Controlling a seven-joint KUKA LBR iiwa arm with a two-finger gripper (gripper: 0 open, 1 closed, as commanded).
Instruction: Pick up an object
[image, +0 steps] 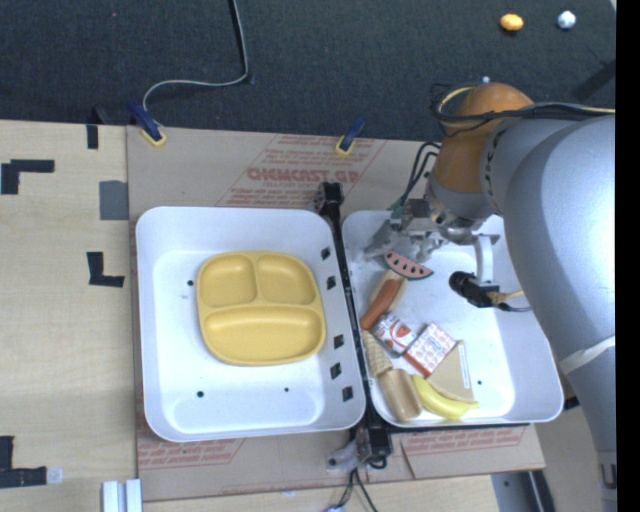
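Observation:
My gripper (405, 243) hangs over the far end of the right bin (520, 345), open, with nothing between its fingers. A watermelon slice (409, 267) lies just in front of it, right under the fingertips. Nearer the camera in the same bin lie an orange sausage (383, 302), a red and white carton (398, 334), a second red and white packet (430, 349), a tan wedge (455, 372), a banana (441, 400) and a brown bread roll (398, 393).
The left bin (165, 300) bears a yellow divided plate (262, 307). A black divider (340, 290) runs between the two bins. My grey arm (560, 220) covers the right bin's far right side.

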